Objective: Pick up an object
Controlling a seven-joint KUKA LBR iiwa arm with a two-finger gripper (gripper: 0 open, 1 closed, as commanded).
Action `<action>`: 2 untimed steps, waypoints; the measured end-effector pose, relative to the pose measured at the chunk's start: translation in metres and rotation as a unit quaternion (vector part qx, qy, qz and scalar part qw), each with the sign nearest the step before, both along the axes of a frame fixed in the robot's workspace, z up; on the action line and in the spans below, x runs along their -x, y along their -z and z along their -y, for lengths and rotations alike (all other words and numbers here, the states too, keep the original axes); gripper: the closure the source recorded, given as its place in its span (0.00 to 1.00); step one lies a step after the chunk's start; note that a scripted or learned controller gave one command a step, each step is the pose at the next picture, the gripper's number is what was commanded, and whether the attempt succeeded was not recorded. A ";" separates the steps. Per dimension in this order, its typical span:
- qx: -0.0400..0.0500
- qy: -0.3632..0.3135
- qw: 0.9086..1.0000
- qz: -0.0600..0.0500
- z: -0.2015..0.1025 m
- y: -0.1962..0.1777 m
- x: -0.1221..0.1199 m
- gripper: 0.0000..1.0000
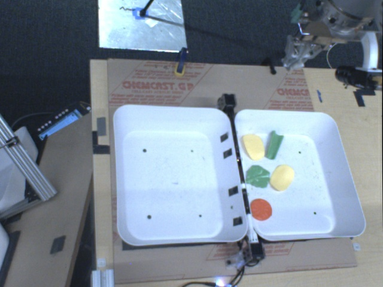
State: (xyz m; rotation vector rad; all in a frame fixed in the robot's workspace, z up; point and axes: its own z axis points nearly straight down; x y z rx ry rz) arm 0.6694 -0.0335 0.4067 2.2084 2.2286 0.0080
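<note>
While the end effector (297, 55) hangs beyond the far rim of the right bin (341, 160), its state impossible to tell, the objects lie nearer the camera inside that bin, the yellow piece (253, 146) closest.

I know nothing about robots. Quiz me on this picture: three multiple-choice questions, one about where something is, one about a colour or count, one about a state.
1. Which bin holds the small objects?
A. the left bin
B. the right bin
C. both bins

2. How many small objects lie in that bin?
A. three
B. five
C. eight

3. Where is the pincer?
A. up at the far right, above the bench
B. resting on the red disc
C. down in the left bin

Answers:
1 B: all pieces lie in the right bin.
2 B: yellow piece, green stick, green leaf, yellow lump, red disc.
3 A: the pincer hangs beyond the bins.
</note>
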 end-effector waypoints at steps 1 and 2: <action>0.000 0.001 1.000 -0.001 -0.021 -0.027 0.000 1.00; 0.000 0.002 1.000 -0.001 -0.034 -0.048 0.001 1.00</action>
